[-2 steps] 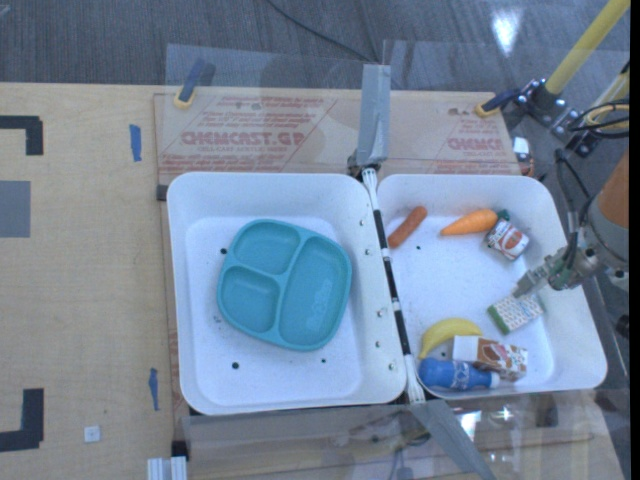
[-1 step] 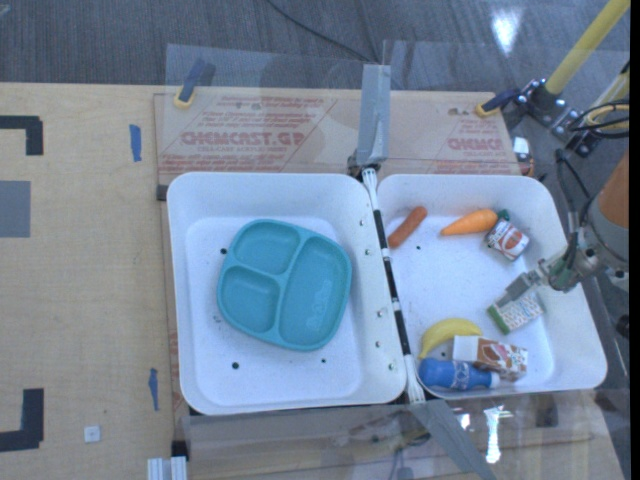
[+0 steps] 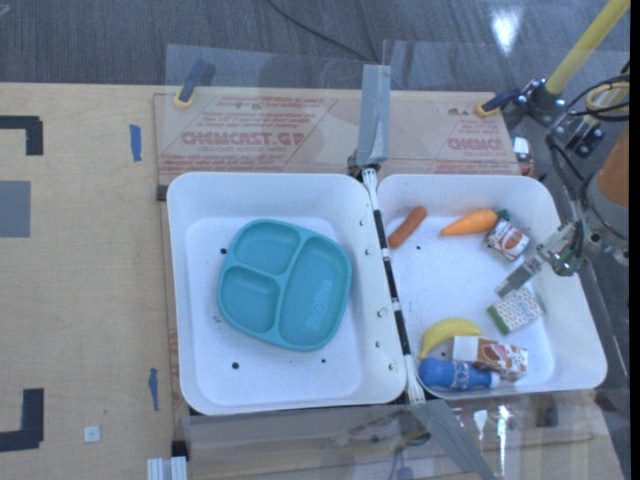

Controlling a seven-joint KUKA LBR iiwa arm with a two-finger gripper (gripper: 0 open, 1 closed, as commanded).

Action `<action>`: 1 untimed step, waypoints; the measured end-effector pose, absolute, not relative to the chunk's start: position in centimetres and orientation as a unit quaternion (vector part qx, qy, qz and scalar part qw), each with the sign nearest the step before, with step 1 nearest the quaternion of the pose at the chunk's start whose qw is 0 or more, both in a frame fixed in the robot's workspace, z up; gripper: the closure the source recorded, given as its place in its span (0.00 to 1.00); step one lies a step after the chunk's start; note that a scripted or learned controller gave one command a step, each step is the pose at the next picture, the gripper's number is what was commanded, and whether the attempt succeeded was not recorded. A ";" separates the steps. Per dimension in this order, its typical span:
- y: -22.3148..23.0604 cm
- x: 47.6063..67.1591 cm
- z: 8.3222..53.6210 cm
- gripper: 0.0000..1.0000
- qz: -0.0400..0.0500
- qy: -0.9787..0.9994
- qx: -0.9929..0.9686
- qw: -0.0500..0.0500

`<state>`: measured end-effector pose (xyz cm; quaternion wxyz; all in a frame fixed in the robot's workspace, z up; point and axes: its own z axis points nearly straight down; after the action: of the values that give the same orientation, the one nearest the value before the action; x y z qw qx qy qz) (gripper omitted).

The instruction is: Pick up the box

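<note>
Where the arm reaches in, its gripper (image 3: pixel 527 274) hovers above the box (image 3: pixel 516 310)

We look down on a pale wooden bench (image 3: pixel 80 268) marked with black tape brackets (image 3: pixel 25 133) and small strips of blue tape (image 3: pixel 135 143), and on it lies a clear sheet with red lettering (image 3: pixel 245 138) held by yellow clamps (image 3: pixel 185 96) at its far corners. Beyond the bench we see a grey floor (image 3: pixel 150 13) crossed by a dark cable (image 3: pixel 300 18). A bright patch of light (image 3: pixel 508 26) glints on the floor at upper right.
</note>
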<state>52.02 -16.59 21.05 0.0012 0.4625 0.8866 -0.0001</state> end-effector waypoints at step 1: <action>-19.7 52.2 9.9 0.00 0.002 0.831 0.556 0.005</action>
<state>52.24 -19.65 9.91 0.0053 0.5562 0.8310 0.0022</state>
